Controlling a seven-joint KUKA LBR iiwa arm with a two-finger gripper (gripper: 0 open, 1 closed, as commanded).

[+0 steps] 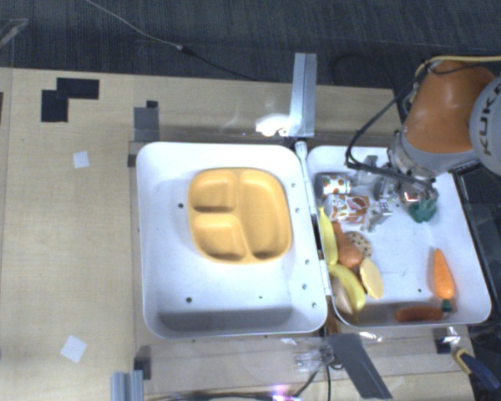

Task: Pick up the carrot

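Gripper [398,192] of the arm [451,115] hung over the upper part of the right bin [472,224], and from this angle I could not tell its state, because the wrist hid most of it. No thing was visible in its hold. Just beside it, toward the right, lay a small green object [422,210].

Carrot [442,274] lay near the right wall of the same bin, lower down, with its orange body pointing roughly along that wall. It was well apart from the gripper and rested on the bin floor. Below it, near the bottom edge, lay a reddish sausage-like piece [418,313].

On the left side of this bin there was a pile of toy food: a banana [348,279], a cookie-like brown disc [358,244] and some packets which I could not identify. The left bin [163,224] held a yellow divided plate [238,214].

In my judgement the task was at its beginning: the carrot was not yet lifted, not even touched. What remained was to bring the gripper over the carrot, descend, close on it and raise it.
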